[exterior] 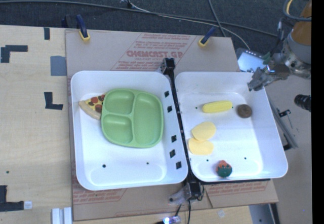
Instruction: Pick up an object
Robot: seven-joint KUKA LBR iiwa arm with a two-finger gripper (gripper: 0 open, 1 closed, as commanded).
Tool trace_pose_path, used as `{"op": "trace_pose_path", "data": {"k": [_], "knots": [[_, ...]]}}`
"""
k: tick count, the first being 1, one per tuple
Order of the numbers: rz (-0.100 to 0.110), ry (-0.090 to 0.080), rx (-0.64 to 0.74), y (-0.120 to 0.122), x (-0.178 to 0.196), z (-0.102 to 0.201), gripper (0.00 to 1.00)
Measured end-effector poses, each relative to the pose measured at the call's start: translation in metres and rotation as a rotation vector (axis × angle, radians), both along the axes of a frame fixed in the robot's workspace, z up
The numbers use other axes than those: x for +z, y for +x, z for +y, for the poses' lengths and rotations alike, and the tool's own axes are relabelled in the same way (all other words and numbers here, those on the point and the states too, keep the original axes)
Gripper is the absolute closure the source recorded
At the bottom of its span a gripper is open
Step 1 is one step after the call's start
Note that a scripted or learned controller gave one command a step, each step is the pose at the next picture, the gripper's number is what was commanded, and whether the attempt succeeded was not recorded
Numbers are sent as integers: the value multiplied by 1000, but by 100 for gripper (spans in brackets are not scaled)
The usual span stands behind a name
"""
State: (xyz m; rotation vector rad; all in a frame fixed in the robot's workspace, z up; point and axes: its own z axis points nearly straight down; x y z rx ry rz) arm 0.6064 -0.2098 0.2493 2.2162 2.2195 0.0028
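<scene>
1 claw (256,82) poised over right bin's (263,139) upper right rim, finger state impossible to tell. Nearest: brown round piece (244,111), just below-left. Beyond it, yellow banana (217,107), long axis running left-right.

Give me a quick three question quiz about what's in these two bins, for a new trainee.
1. True or false: the green plate lies in the left bin.
2. Which sits nearest the tool? A) pizza slice B) brown disc C) yellow roll
3. Fill in: the pizza slice is partly under the ____.

Key: 1 true; 2 B; 3 green plate.
</scene>
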Motion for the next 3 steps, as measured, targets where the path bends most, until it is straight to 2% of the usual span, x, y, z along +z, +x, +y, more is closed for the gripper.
{"op": "trace_pose_path", "data": {"k": [1, 3], "knots": [[5, 2, 0, 0, 11, 1, 100], [6, 3, 4, -6, 18, 98, 100]]}}
